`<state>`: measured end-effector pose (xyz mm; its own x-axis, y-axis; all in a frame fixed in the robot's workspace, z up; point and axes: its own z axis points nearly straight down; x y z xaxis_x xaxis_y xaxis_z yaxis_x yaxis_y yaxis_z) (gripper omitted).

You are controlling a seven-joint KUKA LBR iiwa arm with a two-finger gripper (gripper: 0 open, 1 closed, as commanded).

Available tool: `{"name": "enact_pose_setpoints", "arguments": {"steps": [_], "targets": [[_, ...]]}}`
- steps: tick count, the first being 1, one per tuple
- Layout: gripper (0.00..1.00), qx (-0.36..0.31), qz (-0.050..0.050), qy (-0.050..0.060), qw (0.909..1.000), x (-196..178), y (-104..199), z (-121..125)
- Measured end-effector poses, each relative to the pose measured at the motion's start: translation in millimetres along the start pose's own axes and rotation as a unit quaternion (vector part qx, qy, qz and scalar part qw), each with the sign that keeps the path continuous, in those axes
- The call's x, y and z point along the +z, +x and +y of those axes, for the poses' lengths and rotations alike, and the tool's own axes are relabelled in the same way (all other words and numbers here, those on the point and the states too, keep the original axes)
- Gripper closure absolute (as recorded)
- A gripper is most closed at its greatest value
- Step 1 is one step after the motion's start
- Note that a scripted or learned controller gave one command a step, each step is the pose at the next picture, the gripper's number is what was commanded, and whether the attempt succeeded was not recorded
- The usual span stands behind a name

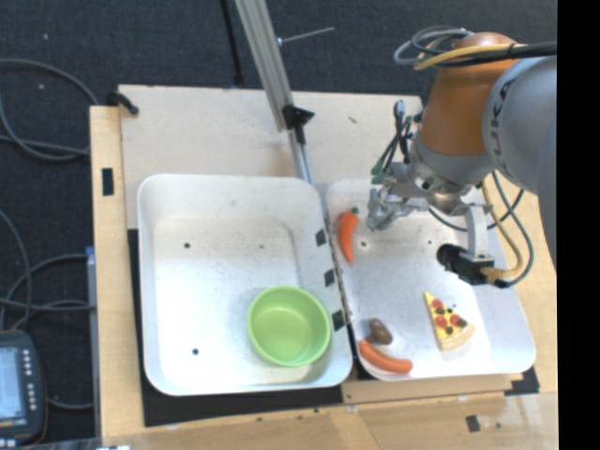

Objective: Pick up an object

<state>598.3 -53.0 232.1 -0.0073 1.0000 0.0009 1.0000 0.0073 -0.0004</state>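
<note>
Camera view: two white bins are seen side by side on the bench. The gripper [380,209] is positioned low over the right bin [511,340], just beside the upper end of an orange carrot [347,235] that lies against the bin's left wall; nothing is seen between its fingers, and whether they are parted cannot be told. A pizza slice [446,322], a brown lump [380,330] and a sausage [385,357] are found nearer the front. A green bowl [289,324] is held by the left bin [187,251].
</note>
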Motion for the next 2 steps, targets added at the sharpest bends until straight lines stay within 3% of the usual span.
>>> {"name": "enact_pose_setpoints", "arguments": {"steps": [2], "targets": [[1.00,-0.001,0.001,-0.001,1.0000,-16,117,29]]}}
